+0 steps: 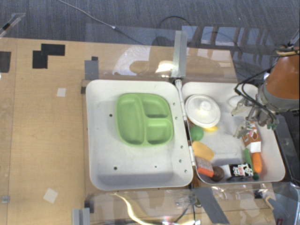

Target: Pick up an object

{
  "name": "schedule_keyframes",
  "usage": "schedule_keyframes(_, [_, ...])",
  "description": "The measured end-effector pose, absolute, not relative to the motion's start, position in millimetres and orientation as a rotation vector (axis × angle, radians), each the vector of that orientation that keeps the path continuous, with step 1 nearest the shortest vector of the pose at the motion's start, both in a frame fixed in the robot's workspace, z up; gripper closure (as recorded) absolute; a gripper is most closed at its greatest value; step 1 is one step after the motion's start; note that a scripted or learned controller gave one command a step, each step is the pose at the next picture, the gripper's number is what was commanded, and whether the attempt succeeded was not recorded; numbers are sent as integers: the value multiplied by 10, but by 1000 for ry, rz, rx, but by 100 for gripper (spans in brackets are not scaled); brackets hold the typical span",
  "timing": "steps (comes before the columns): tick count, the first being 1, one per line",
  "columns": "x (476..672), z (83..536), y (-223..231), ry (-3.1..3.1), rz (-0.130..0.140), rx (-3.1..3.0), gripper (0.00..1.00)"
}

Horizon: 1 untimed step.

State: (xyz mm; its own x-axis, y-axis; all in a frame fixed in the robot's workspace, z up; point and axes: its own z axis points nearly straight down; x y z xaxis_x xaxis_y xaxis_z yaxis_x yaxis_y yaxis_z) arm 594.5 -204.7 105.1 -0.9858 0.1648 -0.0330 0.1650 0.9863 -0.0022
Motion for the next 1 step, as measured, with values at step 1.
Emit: schedule_keyframes(1, [5744,898,-1917,3096,-2,429,0])
